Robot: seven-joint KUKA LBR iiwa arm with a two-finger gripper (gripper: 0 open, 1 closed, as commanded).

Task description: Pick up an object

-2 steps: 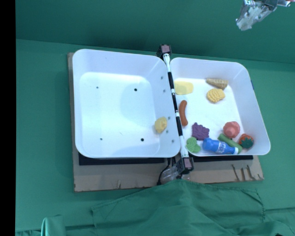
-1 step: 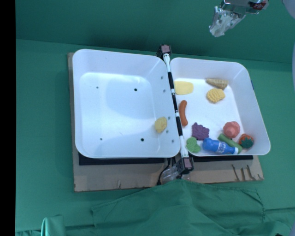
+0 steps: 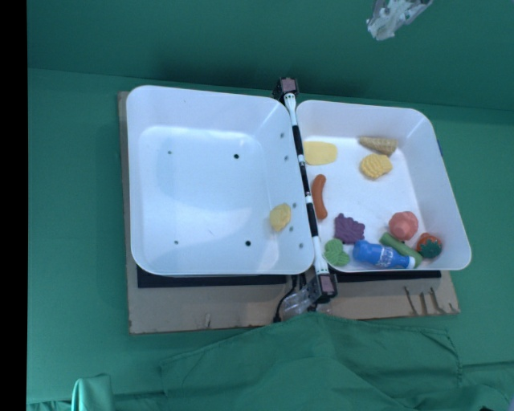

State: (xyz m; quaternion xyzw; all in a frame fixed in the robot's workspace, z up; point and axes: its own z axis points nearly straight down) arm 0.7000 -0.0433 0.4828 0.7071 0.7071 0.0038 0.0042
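My jaws (image 3: 395, 18) hang blurred at the top edge, their opening beyond telling, above two glossy shallow white bins: the left bin (image 3: 161, 120) bears one lumpy yellow piece (image 3: 280, 217) near its right wall amid open floor, the right bin (image 3: 442, 201) crowded with small molded toys.

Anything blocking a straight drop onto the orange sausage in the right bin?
Nothing visible. The gripper sits high at the top of the view, and the orange sausage lies alone near the bin divider, apart from the purple grapes.

glossy plastic bins (image 3: 161, 104), matt green cloth (image 3: 337, 365)
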